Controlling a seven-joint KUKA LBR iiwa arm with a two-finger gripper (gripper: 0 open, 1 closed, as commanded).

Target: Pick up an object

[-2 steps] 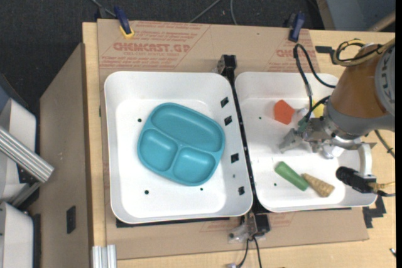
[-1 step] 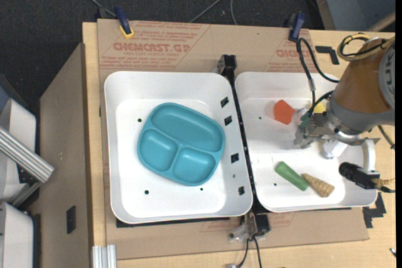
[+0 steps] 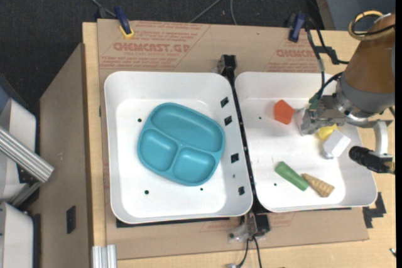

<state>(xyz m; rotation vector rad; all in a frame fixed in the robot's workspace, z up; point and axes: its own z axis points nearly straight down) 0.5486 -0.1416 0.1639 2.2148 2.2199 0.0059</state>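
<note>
The left bin point(image 3: 119, 154) is smooth white plastic with rounded corners. A glossy teal divided plate point(image 3: 180, 143), three shallow compartments pressed into it, lies near its middle, and nothing lies on the plate. In the right bin point(image 3: 264, 194), an orange block point(image 3: 284, 112) sits toward the far edge. A green cylinder point(image 3: 291, 175) lies near the bin's front edge, end to end with a tan ridged cone point(image 3: 319, 185). The gripper point(image 3: 312, 119) hangs over the bin's right side, just beside the orange block; whether its fingers are spread or closed cannot be told. A yellow piece point(image 3: 325, 132) and a white block point(image 3: 335, 146) lie just beneath it.
</note>
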